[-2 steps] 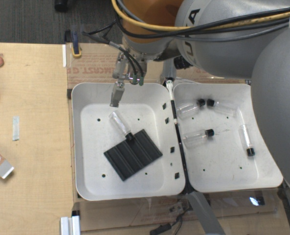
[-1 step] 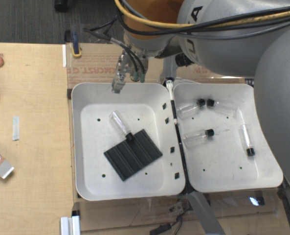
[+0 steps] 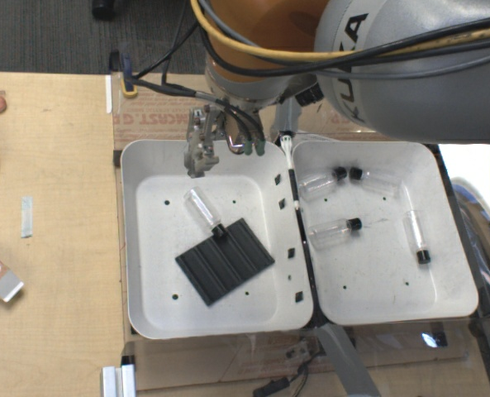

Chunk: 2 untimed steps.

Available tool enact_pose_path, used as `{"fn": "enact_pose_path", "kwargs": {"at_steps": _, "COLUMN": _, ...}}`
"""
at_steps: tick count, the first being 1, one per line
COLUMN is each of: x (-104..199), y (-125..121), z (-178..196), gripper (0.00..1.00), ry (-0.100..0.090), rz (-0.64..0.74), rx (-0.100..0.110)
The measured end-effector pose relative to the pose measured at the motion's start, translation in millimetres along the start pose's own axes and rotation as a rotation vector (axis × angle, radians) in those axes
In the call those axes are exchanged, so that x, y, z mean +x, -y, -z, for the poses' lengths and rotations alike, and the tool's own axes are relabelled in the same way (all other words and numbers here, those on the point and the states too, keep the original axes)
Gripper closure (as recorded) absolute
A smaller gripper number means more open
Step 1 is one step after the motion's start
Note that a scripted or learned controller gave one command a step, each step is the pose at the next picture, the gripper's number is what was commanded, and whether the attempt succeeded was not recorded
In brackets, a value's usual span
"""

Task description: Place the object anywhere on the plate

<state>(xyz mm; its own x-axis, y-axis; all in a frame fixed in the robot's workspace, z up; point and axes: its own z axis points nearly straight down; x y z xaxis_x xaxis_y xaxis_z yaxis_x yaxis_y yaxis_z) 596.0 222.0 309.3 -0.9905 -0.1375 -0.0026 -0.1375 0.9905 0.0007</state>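
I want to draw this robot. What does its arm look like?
The arm is big, round and grey, with black letters on its side and an orange band. Black cables loop around it, and a small metal gripper hangs below.

Matt ribbed black plate [image 3: 225, 260], clear plastic tube [image 3: 203, 208], glossy white bins [image 3: 134, 222]

Left bin [image 3: 145, 304] & right bin [image 3: 451, 296]: white, w/ small black dots on floors. Plate [image 3: 225, 260] in left bin: black, ribbed w/ parallel grooves. Tube [image 3: 203, 210] touching plate: clear, black cap. Tubes in right bin [image 3: 416, 236]: also clear w/ black caps. Arm [image 3: 410, 48]: grey, orange band, black lettering. End effector [image 3: 200, 151]: dull grey metal. Tabletop [image 3: 54, 222]: light tan wood. Cables [image 3: 170, 85]: black.
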Motion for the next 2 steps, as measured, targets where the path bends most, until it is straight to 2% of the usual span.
{"fn": "enact_pose_path", "kwargs": {"at_steps": 1, "x": -1.8, "y": -6.1, "z": -6.5, "gripper": 1.0, "ry": 0.0, "rz": 0.269, "rx": -0.001}}
{"fn": "enact_pose_path", "kwargs": {"at_steps": 2, "x": -1.8, "y": -6.1, "z": -6.5, "gripper": 0.0, "ry": 0.0, "rz": 0.269, "rx": -0.001}}
